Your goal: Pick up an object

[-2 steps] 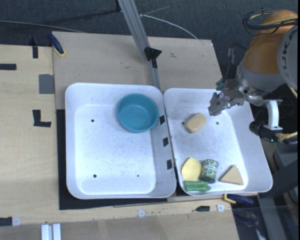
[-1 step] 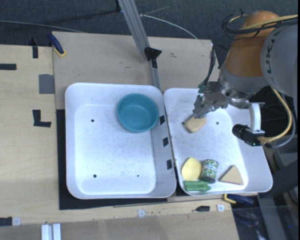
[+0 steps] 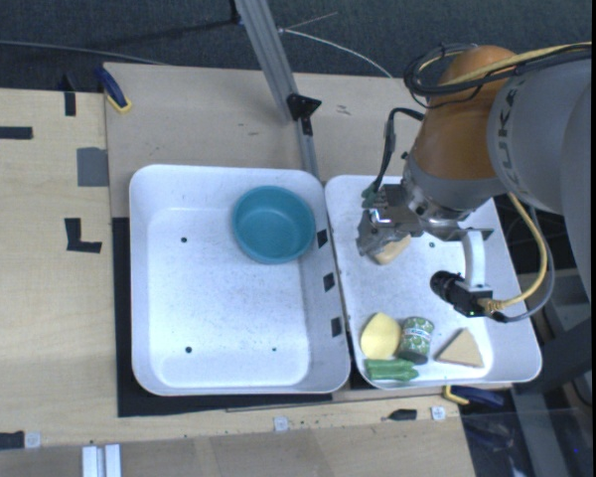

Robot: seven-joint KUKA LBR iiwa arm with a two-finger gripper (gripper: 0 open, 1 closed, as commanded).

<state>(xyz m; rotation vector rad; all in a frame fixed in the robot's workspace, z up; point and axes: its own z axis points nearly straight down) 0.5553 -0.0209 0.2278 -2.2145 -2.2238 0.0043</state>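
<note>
While the arm reaches in from the right, the scene runs like this, near edge first. Right white shallow plastic bin point(image 3: 497, 366), front corner: round yellow lemon-like object point(image 3: 379, 335), small green-labelled can point(image 3: 415, 339), green pod-shaped piece point(image 3: 391, 370) in front of them, tan wedge-shaped block point(image 3: 461, 349) just beside the can. All four are clustered, touching or nearly so, probably slid there because the bin floor dips toward that corner. Left white shallow plastic bin point(image 3: 179, 296) is bare at the front; teal round plastic bowl point(image 3: 273, 224) sits upright at its far right corner. Further back in the right bin, the grey metal two-finger end effector point(image 3: 381, 235) hangs low over a pale cream rounded object point(image 3: 388, 251), which looks like the pick target. The object peeks out below the fingertips; whether it is pinched or just lying underneath, cannot tell, and finger spread is unreadable. Beige wooden tabletop point(image 3: 179, 107) carries both bins.
</note>
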